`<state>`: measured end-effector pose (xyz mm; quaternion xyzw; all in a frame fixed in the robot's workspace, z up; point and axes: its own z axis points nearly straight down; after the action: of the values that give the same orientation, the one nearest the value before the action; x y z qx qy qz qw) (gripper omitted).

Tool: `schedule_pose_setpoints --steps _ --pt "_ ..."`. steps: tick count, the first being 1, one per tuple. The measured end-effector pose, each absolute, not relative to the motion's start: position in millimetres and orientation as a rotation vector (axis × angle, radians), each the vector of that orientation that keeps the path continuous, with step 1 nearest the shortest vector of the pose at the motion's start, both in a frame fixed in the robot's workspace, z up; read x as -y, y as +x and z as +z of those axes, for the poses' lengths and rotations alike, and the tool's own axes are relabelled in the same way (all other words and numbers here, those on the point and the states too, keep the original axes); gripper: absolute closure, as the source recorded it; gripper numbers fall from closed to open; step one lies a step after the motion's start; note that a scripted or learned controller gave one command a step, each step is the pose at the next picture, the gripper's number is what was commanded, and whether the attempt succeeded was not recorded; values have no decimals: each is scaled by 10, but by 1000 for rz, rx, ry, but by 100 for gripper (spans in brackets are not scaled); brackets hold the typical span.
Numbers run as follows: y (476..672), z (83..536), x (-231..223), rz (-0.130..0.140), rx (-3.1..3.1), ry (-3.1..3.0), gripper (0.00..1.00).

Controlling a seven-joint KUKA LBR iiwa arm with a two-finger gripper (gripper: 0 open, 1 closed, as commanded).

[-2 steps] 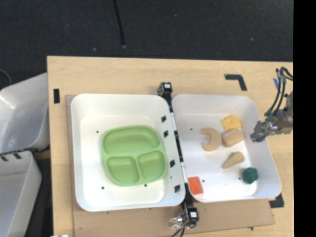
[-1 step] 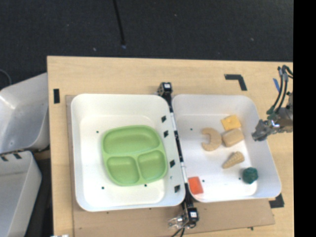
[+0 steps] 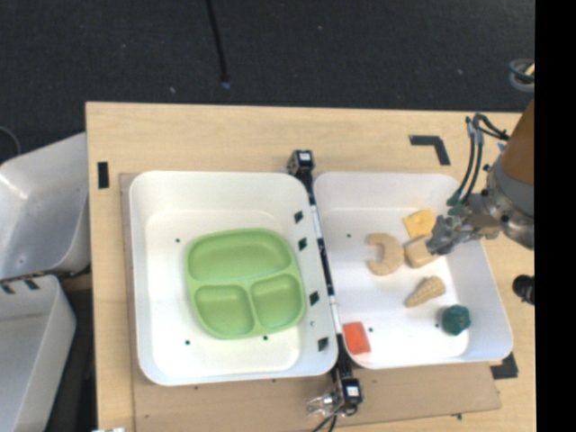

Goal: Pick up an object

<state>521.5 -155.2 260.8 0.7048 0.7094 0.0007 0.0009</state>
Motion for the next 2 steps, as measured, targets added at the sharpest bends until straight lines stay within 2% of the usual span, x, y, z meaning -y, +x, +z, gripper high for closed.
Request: schedule_pose_setpoints --steps 2 --pt "5482 2581 479 0 -2228 2215 100"
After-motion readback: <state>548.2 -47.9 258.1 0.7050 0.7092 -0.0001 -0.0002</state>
